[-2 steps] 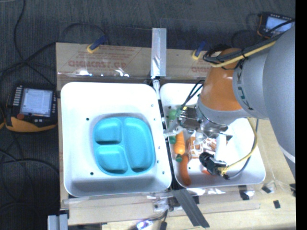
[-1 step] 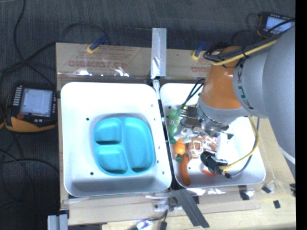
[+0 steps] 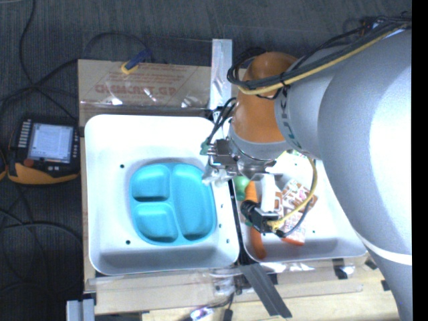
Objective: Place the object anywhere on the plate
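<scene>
A blue plate (image 3: pixel 172 202) with three compartments lies in the left white bin (image 3: pixel 107 179). The arm's wrist, with its orange band (image 3: pixel 264 105), hangs over the divider between the two bins. My gripper (image 3: pixel 219 164) sits below it, at the plate's upper right corner, and its tips are lost against the wrist's metal body. In the right bin (image 3: pixel 334 246), just under the wrist, lie an orange carrot-like piece (image 3: pixel 251 192) and a green item (image 3: pixel 241 182). I see nothing between the fingers.
Also in the right bin are a patterned packet (image 3: pixel 295 196), an orange piece (image 3: pixel 258 245) and a small red piece (image 3: pixel 291 240). A handheld control pad (image 3: pixel 45 146) rests on the floor at left. A cardboard sheet (image 3: pixel 144 82) lies behind the left bin.
</scene>
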Robot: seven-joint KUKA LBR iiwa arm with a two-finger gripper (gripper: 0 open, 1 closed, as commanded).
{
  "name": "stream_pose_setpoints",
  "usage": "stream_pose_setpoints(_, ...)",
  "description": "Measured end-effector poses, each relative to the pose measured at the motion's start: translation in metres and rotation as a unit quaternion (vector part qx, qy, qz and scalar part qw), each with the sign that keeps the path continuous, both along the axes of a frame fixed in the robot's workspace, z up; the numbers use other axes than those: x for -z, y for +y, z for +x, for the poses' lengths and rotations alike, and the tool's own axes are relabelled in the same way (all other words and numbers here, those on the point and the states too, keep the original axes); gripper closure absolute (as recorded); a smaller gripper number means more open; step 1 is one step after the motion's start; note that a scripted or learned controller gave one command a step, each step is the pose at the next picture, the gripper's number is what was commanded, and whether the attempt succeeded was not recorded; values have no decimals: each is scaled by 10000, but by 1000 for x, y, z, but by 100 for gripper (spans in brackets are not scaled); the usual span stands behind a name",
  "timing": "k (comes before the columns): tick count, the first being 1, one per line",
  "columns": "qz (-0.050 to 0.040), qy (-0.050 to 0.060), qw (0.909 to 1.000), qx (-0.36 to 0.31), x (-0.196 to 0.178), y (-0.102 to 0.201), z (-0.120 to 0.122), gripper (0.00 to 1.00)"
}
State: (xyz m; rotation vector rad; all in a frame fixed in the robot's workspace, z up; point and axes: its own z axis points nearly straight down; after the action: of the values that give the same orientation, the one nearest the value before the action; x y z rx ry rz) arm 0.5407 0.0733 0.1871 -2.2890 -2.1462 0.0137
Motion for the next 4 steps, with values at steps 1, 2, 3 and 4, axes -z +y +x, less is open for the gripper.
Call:
stream_pose_setpoints(1,-2,-7,9941,-1089,-62,70,-8,100)
stream_pose_setpoints(2,7,14,9976,-695,33,65,-45,100)
stream_pose_setpoints(3,7,12,9976,-694,33,64,-45,0)
stream_pose_setpoints(4,44,-41,9918,-1280,98,61,-20,0)
